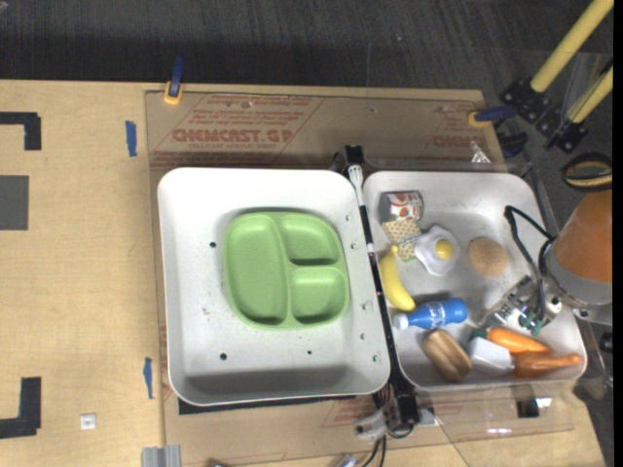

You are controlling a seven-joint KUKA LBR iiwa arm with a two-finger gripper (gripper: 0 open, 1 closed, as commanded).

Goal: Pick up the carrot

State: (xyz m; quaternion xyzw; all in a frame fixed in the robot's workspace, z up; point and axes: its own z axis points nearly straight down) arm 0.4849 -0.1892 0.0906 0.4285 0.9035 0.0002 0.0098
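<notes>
The carrot [519, 340] is a small orange tapered piece lying in the front right corner of the right bin [458, 185]. It rests between a white block [492, 354] and a longer, darker orange-red piece [548, 364]. My gripper [518, 311] hangs just above and behind the carrot, very close to it, coming in from the right under the orange-banded wrist [587, 246]. The tip is a dark cluttered shape, and it hides whether anything is held.
The right bin also holds a can [402, 205], a fried egg [437, 250], a brown potato [488, 257], a banana [393, 278], a blue bottle [435, 313] and a brown bun [446, 353]. The left bin [195, 212] bears a green divided plate [285, 267].
</notes>
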